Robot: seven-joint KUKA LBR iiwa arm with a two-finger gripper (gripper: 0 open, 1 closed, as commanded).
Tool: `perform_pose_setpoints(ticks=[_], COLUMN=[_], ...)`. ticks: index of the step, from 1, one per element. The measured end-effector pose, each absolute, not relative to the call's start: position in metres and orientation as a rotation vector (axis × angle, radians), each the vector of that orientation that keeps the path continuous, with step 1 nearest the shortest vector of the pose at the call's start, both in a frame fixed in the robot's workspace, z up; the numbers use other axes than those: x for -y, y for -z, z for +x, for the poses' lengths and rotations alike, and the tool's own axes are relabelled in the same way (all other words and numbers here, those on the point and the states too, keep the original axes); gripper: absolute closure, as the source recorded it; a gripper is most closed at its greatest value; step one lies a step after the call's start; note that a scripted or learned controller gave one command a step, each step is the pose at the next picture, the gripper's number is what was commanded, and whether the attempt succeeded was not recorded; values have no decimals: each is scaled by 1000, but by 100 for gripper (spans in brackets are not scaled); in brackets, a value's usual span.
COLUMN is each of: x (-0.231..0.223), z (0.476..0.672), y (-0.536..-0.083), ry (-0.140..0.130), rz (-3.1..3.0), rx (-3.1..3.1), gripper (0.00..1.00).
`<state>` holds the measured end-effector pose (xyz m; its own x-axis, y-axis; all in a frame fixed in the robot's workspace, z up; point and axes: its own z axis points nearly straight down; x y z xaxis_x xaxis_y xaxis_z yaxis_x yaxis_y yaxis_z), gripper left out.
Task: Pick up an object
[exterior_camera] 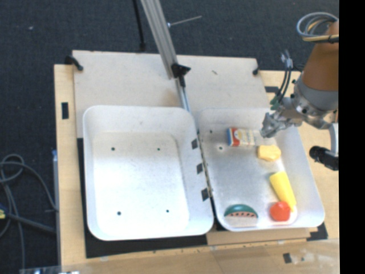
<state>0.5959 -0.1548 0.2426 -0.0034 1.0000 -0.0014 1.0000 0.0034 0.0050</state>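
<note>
Nearest the lens, at the right bin's (302,170) six o'clock edge, lies a half-round watermelon-slice toy (240,213), green rind around a red face, smooth like moulded plastic. Just beside it at three o'clock sits a small round red-orange ball-like piece (279,211), touching the lower end of a long yellow cylinder (283,189) that slants up toward eleven o'clock. Farther up, a pale yellow blocky lump (268,152) rests near the bin's centre, and at its ten o'clock a small boxy carton (241,137) with red, blue and cream print lies on its side. Both bins are shallow, white, speckled trays with rounded corners; the left bin (142,170) has a flat matt floor with four small dark dots. They sit on a pale wooden desk (125,76). From three o'clock the grey arm with its orange band reaches in, wrist tilted down, and the hand (269,128) hangs just right of the carton, above the yellow lump; whether its tips are parted or together I cannot tell.
</note>
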Motion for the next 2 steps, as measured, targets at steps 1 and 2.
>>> perform_pose_setpoints(ticks=[1, 2], x=[103, 47], z=[576, 561], y=[-252, -259], ry=[-3, -4], rz=[2214, 2213], rx=[-2228, -2230], gripper=[100, 100])
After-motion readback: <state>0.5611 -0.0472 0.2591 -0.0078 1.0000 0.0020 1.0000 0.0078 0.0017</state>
